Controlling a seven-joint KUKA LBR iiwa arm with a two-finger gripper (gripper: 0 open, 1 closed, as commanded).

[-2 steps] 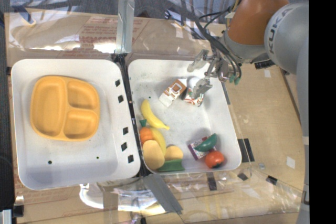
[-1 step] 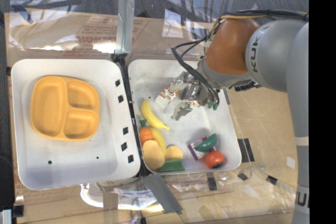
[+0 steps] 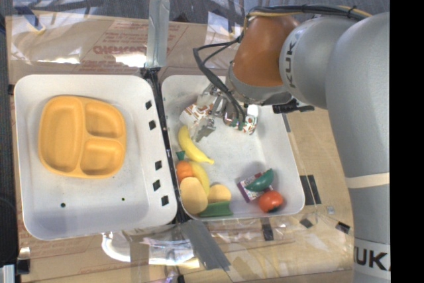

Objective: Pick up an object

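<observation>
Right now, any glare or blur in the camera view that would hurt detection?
Camera view: glare on the clear tape behind the bins; left bin bright but readable; yellow tray evenly lit; gripper area cluttered and soft; banana sharp enough.

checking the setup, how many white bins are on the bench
2. The left bin holds a yellow divided plate. The right bin holds toy food, with the gripper reaching into its upper part.
</observation>
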